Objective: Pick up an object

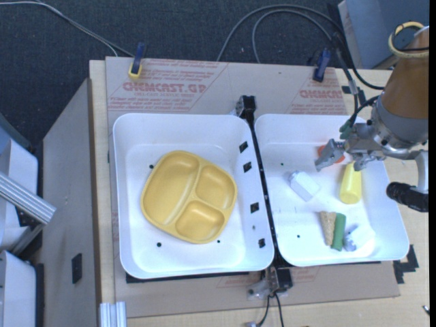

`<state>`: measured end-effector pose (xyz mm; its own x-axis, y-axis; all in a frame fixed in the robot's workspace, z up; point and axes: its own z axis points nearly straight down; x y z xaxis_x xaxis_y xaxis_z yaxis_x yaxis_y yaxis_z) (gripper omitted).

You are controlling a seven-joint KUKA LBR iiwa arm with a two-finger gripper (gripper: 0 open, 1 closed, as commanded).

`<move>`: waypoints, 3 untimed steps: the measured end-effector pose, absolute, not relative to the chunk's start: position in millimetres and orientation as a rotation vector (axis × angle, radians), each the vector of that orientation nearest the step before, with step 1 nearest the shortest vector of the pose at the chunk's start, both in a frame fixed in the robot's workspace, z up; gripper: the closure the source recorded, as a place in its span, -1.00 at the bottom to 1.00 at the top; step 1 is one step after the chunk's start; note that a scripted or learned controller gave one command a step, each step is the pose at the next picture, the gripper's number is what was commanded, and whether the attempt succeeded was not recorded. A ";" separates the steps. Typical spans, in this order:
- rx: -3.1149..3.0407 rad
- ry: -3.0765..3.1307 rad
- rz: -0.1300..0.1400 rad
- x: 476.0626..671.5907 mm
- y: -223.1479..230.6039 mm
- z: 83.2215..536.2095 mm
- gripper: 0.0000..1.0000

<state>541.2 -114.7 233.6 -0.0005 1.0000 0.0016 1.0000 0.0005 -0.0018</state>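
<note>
the bench (102, 182) carries two shallow white bins side by side. the left bin (129, 203) contains one yellow divided tray (189, 195), lying flat near the bin's centre. the right bin (388, 247) contains the candidate objects: a yellow bottle-like item (350, 184) toward the right side, a small white block (303, 184) to its left, and, nearer the camera, a tan piece (329, 225) touching a green stick (338, 233), with a small grey-blue item (351, 240) just beside them. the arm (407, 87) enters from the right and places the claw (346, 151) over the far part of the right bin, directly above the far end of the yellow bottle-like item. the spread of the claw cannot be determined from this view; dark and orange-red parts at its tip are visible, but nothing is seen held between them. all objects rest on the bin floor. status: the approach stage appears largely done, with the claw positioned close to the yellow bottle-like item, which is judged the likely target. remaining steps: closing on an object and lifting it off the bin floor. no pick is confirmed at this moment.
</note>
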 end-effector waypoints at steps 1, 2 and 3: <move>-2.219 -2.223 -0.003 542.1 -114.3 244.6 1.00; -2.233 -2.235 -0.017 539.8 -127.6 404.9 1.00; -2.229 -2.222 -0.001 568.0 -165.6 391.9 1.00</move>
